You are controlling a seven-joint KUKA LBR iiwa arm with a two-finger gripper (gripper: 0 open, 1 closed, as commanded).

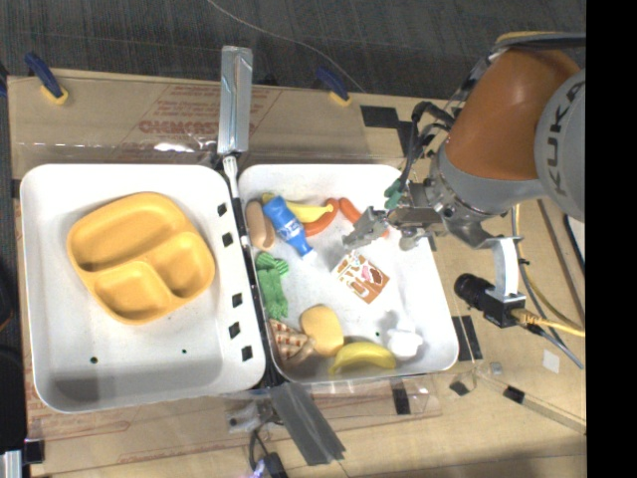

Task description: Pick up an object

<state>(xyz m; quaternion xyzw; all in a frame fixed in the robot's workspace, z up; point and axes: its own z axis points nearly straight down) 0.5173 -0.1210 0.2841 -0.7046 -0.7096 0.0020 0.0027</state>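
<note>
The right bin [433,297] holds a jumble of toy foods. A blue bottle [288,224] lies by a brown hot dog bun [259,225], with a small yellow banana [315,210] and an orange sausage [320,224] behind it. A patterned snack packet [361,277] lies mid-bin. My gripper [364,225] hangs over the bin's back right part, just above and behind the packet and right of a red chili [348,208]. It is open, with nothing between its fingers.
At the bin's front lie a green leafy piece [271,282], a waffle [289,342], a tan round food [320,325], a yellow banana [360,357] and a white lump [403,342]. The left bin [60,366] holds a yellow divided plate [141,257].
</note>
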